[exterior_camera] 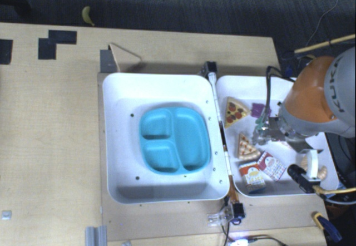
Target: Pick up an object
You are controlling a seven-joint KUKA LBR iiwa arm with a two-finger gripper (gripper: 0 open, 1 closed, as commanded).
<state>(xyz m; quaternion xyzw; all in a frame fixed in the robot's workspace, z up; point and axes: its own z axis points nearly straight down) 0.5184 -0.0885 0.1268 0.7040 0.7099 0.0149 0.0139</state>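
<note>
Left bin point(117, 128): white, shallow, holding one blue three-compartment plastic tray point(175, 139).
Right bin point(245, 86): two toy pizza slices, far slice point(236, 111) pointing near-left, near slice point(247, 147) pointing far; one purple piece point(258, 109); a red-and-white carton point(271, 166); a small box point(253, 176).
Hand point(261, 132): just right of the near slice; grip impossible to tell.
Bench point(50, 144): pale wood.

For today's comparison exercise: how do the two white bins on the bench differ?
The left white bin is larger and holds a blue divided tray; the right white bin is narrower and holds toy pizza slices and small packets. The gripper hangs over the right bin. Both are shallow.
</note>
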